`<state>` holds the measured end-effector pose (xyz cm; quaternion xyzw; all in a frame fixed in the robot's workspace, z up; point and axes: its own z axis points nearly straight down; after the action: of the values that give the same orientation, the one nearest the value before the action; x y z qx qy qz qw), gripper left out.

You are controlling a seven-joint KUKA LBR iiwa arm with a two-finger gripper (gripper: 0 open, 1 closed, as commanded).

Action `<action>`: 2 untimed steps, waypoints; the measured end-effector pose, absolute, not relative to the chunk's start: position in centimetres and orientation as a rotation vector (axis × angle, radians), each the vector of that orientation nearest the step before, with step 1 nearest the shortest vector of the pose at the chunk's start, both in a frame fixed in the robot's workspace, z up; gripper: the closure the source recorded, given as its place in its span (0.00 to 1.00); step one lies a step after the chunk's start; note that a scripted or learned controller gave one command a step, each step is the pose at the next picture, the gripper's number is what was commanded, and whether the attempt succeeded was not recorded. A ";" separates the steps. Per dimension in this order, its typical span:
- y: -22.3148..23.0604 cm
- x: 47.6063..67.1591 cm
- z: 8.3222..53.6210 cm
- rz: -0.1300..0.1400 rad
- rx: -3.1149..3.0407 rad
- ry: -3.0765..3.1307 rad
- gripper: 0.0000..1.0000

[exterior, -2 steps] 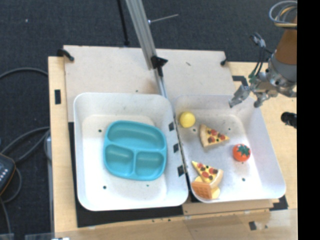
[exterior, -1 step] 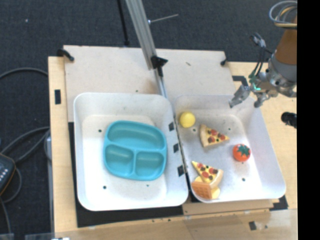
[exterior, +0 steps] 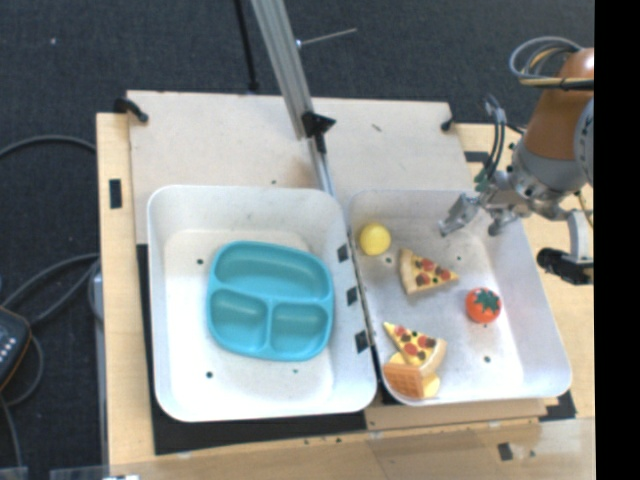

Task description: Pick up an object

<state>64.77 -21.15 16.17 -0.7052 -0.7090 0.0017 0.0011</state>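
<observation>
The right bin (exterior: 530,313) holds a yellow ball (exterior: 375,239), a pizza slice (exterior: 427,272), a red tomato (exterior: 483,306) and a second pizza slice (exterior: 415,358) at its front edge. My gripper (exterior: 475,217) hangs over the bin's back right part, above and right of the upper pizza slice. Its two fingers are spread apart with nothing between them. The arm comes in from the right with its orange band at the top right.
The left bin (exterior: 175,268) carries a blue divided tray (exterior: 270,299). A slanted metal pole (exterior: 290,68) rises from between the bins at the back. Bare wooden bench lies behind both bins.
</observation>
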 end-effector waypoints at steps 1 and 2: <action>-21.8 64.5 11.8 0.005 -2.221 -2.222 0.00; -21.9 64.5 10.1 0.004 -2.221 -2.224 0.00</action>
<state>64.53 -21.91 10.06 -0.7068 -0.7075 0.0013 -0.0007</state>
